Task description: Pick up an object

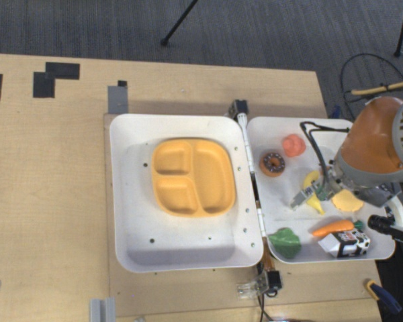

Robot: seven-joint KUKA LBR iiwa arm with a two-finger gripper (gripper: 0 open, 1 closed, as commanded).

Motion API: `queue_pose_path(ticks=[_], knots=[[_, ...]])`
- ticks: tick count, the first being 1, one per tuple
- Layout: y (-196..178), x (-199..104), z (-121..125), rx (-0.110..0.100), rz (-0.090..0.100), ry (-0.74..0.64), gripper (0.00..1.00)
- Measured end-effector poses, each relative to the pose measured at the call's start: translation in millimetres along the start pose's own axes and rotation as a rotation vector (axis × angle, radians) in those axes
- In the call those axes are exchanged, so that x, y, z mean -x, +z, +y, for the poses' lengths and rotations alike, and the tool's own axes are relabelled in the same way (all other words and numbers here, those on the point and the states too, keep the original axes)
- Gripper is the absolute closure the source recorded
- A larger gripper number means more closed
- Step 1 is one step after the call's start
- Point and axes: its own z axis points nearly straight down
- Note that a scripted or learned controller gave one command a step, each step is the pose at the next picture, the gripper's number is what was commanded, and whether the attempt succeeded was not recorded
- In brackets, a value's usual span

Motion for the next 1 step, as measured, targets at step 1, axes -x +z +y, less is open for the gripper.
queue_pose_path(ticks=[1], knots=[[-10.3,-4.3,3.0,-0.001,0.016,-0.002,1.0]])
